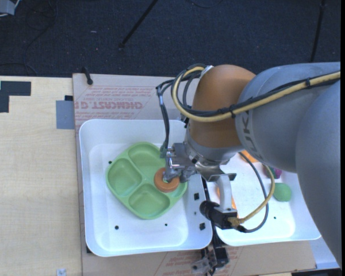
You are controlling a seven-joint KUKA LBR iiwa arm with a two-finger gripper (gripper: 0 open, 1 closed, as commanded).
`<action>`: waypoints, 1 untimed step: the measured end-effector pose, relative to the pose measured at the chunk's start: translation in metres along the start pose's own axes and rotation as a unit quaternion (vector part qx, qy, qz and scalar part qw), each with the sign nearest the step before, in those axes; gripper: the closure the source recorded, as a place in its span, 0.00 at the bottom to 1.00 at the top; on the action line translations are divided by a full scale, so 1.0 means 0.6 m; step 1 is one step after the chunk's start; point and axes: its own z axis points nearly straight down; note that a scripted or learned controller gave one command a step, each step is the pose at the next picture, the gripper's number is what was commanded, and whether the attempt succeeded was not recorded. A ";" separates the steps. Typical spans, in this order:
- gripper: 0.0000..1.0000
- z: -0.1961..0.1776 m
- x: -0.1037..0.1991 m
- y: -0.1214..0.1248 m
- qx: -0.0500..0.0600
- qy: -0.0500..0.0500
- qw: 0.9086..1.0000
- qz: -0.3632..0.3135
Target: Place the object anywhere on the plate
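Gripper sits low over the right side of the green plate, metal parts bunched right above an orange disc. Cannot tell if anything is pinched: the wrist body covers the tips, and I can't make out how they stand. The disc, orange with a paler centre, lies on the plate's right compartment near its right rim, its upper edge tucked under the gripper hardware; touching or just under it, can't tell.

The plate has three compartments visible and rests in the left bin, toward that bin's right wall and a bit above centre. Its right edge is partly hidden by the gripper.

The arm, grey with an orange band, comes in from the right and hides most of the right bin; only the near strip and near-right corner of it show. A green lump lies by that bin's right side, half cut off by the arm. An orange strip and pinkish bits near the arm's edge are too hidden to identify. Cables loop down over the wall between the bins. Cardboard lies under the bins' far edge.
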 end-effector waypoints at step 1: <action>1.00 -0.025 0.042 -0.017 -0.003 0.000 1.000 0.000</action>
